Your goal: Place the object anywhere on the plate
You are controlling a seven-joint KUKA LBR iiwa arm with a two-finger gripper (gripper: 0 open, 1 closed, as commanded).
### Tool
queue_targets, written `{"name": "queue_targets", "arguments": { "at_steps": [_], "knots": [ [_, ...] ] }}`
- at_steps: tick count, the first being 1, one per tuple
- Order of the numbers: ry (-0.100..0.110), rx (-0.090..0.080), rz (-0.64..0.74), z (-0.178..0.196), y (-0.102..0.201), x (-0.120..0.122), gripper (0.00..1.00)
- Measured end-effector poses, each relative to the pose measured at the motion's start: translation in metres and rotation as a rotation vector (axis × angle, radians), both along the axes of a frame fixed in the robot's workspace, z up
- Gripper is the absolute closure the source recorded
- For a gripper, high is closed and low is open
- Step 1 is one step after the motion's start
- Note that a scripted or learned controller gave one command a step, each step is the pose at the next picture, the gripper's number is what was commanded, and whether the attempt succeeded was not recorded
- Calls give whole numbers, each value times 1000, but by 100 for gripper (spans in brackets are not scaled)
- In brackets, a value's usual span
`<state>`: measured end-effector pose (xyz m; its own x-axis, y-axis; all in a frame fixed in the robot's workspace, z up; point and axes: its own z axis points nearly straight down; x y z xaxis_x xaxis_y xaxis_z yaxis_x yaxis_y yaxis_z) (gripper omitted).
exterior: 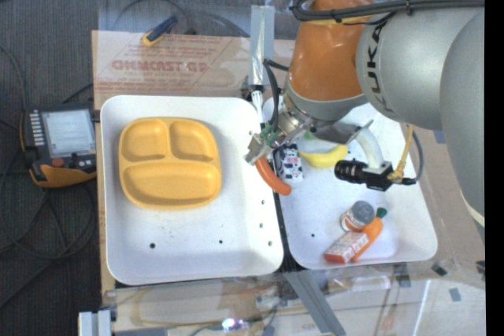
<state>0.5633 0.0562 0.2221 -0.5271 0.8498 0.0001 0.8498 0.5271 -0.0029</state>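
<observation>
Setting: grey carpet floor around a bench (165, 63) carrying 2 shallow white bins side by side, seen from above at a slant.
Pincer: the gripper (272, 144) hangs over the inner edge of the right bin (409, 236), close to the wall it shares with the left bin (189, 248); whether its fingers are spread or pressed together I cannot tell.
At the pincer: a small black-and-white object (290, 163) sits directly beneath the tip, and an orange sausage-shaped piece (273, 178) lies just below that, its long axis slanting down and away from the plate side. Neither is visibly pinched.
Just beyond: a yellow banana (324, 156) lies beside the pincer on the arm's side, long axis across the bin.
Farther out: a round tin (361, 213), a toy carrot (370, 229) and a red packet (342, 249) cluster near the right bin's near corner.
Key relation: the yellow plate (169, 162), with 3 compartments, lies in the left bin, well apart from the pincer across the shared wall, on the side away from the arm.
Judgement: the grasp looks unsettled; any carry must clear that wall.
</observation>
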Motion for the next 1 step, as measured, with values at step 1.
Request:
{"name": "queue_targets", "arguments": {
  "at_steps": [1],
  "knots": [
    [-1, 0, 125, 6, 69, 34, 100]
  ]
}}
